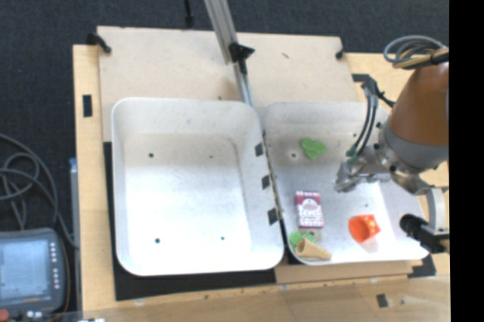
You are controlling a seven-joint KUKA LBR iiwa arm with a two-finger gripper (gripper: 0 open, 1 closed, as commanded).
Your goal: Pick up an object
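The right bin (325,120) holds a green lump (311,148) near its back, a maroon carton (308,209) lying flat by its left wall, an orange cup (364,228) toward the front right, and a tan cone with a green piece (308,246) at the front rim. My gripper (349,178) hangs over the bin's right half, between the green lump and the orange cup, a little right of the carton. The grey wrist and orange band (422,113) rise above it to the right. Nothing shows in the gripper.
The left bin (189,184) lies beside the right one, sharing a middle wall with black clips (266,181). A slanted aluminium post (219,7) stands behind the bins. Cables (370,120) run down to the wrist. A pendant (26,271) sits at the lower left.
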